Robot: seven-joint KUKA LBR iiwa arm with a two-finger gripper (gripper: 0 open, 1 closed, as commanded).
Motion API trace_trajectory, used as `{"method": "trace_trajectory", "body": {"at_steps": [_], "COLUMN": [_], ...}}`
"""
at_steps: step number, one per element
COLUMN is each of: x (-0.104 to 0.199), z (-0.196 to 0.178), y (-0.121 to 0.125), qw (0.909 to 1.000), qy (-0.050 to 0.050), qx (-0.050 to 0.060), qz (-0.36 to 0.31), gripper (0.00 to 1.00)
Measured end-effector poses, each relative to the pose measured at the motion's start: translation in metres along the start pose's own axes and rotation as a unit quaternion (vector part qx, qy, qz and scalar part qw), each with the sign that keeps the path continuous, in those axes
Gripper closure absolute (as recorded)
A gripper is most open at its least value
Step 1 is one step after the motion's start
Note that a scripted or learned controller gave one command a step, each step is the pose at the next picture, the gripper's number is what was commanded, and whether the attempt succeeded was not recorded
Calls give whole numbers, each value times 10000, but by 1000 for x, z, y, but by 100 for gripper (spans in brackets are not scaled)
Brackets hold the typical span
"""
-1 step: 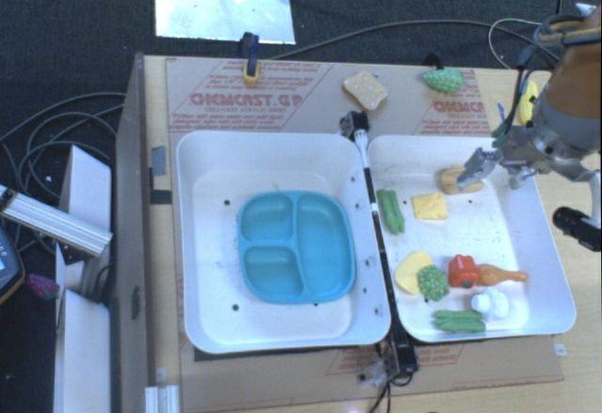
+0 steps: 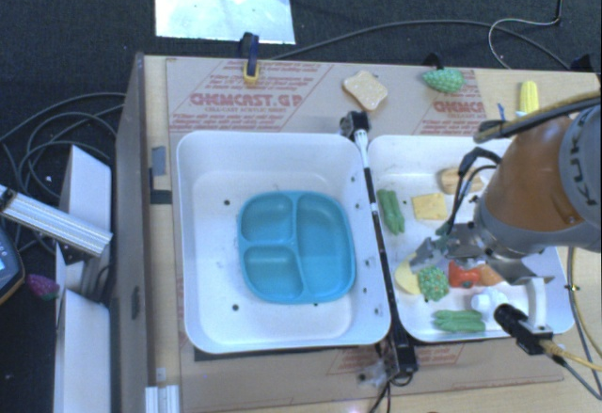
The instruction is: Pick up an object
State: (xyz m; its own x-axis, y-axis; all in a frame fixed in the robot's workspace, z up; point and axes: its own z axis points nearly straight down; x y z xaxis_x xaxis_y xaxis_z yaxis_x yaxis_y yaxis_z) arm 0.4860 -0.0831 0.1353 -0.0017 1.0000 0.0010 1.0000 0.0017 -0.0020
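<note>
Right now I have the gripper [image 2: 435, 253] low in the right bin [image 2: 562, 315], over the broccoli [image 2: 433, 283] beside the tomato [image 2: 463, 276]. Can't tell whether jaws are open. I'd centre on one item, avoid the neighbours, then descend straight.

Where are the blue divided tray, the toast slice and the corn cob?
blue divided tray [image 2: 296, 246]: camera view, the ridge where its compartments meet.
toast slice [image 2: 365, 89]: camera view, middle of its flat top face.
corn cob [image 2: 529, 98]: camera view, middle of the yellow cob.
</note>
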Motion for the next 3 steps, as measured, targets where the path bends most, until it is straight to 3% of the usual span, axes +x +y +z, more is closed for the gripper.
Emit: {"method": "trace_trajectory", "body": {"at_steps": [1,2,3], "x": [-71,-67,-67], "z": [44,51,38], "y": [87,162,165], "qw": [10000,10000,10000], "qy": [-13,-8,-17], "qx": [-16,-7,-38], "qz": [8,3,-18], "gripper": [0,0,100]}}
